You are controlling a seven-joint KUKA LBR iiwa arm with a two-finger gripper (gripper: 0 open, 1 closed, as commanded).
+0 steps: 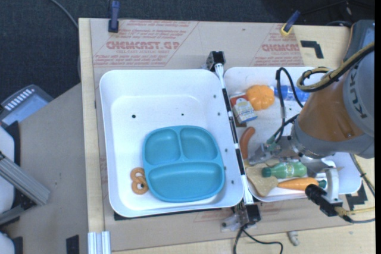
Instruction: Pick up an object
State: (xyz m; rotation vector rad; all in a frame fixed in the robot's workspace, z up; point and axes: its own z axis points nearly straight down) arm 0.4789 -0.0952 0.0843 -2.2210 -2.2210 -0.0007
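Camera view: arm enters from right of frame, gripper low in the right bin, lower right of frame; can't tell if fingers are apart or together. Green bottle and carrot lie just below it, orange ball above. Blue plate and pretzel in the left bin.

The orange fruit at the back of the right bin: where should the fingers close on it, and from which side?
Probably straight from above, closing across the middle of the orange fruit. It is round, so any pair of opposite sides serves, but the small red and white carton presses against its left, and a blue and white item lies close on its right.
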